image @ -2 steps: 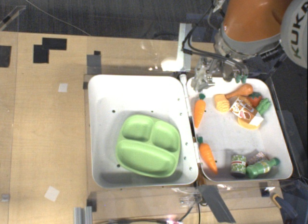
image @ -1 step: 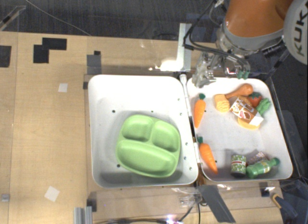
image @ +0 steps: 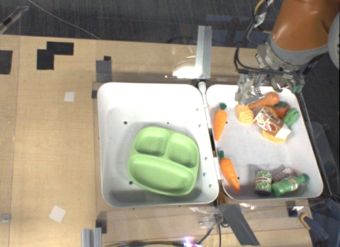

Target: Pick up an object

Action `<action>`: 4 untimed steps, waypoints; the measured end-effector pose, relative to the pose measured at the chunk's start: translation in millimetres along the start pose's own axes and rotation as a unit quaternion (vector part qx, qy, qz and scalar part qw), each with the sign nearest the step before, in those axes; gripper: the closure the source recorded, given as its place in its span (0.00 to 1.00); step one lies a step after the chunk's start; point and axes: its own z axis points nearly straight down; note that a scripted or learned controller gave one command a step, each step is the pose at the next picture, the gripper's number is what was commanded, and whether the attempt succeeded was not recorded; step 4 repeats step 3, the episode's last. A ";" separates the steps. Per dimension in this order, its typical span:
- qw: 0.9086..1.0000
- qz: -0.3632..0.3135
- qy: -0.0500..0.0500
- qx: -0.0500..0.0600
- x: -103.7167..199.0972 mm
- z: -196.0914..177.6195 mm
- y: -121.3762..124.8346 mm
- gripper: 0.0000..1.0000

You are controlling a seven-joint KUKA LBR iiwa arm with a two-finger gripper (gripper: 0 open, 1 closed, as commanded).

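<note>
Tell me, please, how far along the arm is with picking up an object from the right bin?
Done: the gripper is down over the back of the right white bin, beside the orange drumstick-shaped toy and yellow corn toy. In hand: nothing visibly. Left: grasp and lift one toy.

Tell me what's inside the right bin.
The right bin holds two carrots, a green bottle, a small can and a heap of toy food. The hand covers the heap's upper edge.
</note>
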 end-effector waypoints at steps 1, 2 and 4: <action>1.000 -0.002 -0.008 0.001 -4.4 -16.1 2.6 1.00; 1.000 -0.003 -0.014 0.003 -7.2 -30.1 3.2 1.00; 1.000 -0.003 -0.020 0.004 -9.8 -44.2 3.7 1.00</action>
